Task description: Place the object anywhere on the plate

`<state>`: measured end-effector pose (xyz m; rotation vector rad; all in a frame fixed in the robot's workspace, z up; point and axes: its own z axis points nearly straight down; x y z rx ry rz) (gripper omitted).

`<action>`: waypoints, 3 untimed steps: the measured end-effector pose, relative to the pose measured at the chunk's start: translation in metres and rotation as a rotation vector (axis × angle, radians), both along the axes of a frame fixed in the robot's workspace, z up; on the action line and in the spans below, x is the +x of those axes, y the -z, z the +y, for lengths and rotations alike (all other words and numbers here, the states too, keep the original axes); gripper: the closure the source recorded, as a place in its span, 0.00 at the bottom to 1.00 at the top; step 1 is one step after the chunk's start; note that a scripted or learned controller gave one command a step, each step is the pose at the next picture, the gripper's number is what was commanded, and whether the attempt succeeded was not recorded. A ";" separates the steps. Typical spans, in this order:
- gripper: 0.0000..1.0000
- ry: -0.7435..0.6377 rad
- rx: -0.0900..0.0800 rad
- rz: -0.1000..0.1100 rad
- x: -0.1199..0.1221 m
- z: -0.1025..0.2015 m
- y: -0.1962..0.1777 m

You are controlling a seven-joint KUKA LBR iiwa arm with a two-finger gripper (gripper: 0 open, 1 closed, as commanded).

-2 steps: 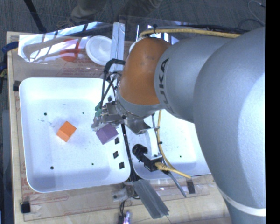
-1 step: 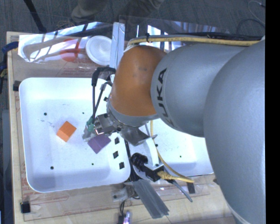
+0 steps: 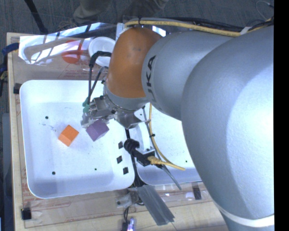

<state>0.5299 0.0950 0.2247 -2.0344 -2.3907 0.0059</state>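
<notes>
A purple cube (image 3: 98,130) sits in the left bin (image 3: 38,177), right of its middle. My gripper (image 3: 92,115) hangs directly over the cube's upper left edge, touching or nearly touching it; the wrist hides the contact. An orange cube (image 3: 68,135) lies on the bin floor a little to the left of the purple one. A white round plate-like dish (image 3: 100,46) stands beyond the far rim of the left bin, partly behind the orange band of the arm.
The arm's grey bulk covers most of the right bin (image 3: 164,177). A black cable (image 3: 90,81) runs down to the gripper, and a yellow one (image 3: 159,153) loops below the wrist. A red item (image 3: 72,57) under clear plastic lies by the dish.
</notes>
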 end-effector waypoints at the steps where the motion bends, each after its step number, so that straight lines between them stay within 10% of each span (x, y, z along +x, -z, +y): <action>1: 1.00 -0.078 0.001 0.002 -0.055 0.000 0.013; 2: 1.00 -0.156 0.002 -0.002 0.018 -0.042 -0.005; 3: 1.00 -0.041 0.001 0.001 -0.030 -0.038 0.035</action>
